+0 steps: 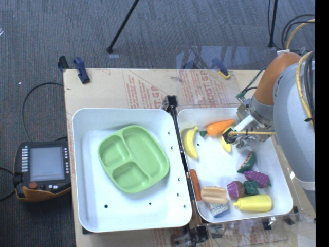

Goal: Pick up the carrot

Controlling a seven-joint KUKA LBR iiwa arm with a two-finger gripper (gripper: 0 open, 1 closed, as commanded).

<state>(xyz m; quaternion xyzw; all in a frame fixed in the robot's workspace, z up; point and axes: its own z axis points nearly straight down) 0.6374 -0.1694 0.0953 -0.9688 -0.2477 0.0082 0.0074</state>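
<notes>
Claw (pixel 232 135) low in the right bin (pixel 286 189), just beside the carrot's (pixel 220 127) thick end; open or closed, impossible to tell. Carrot lying flat near the bin's far wall, between a banana (pixel 190 142) and the claw, not lifted. Approach step, by the look of it. Next: settle over the carrot's middle, close, raise.

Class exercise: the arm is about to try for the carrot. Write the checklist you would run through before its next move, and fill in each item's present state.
1. Orange toy carrot in plain sight in the right white bin: ok.
2. Two-finger gripper near the carrot: ok, just beside its right end.
3. Carrot between the fingers: not ok.
4. Space around the carrot: not ok, yellow toy banana lies close on its left.
5. Finger opening: cannot tell.
</notes>
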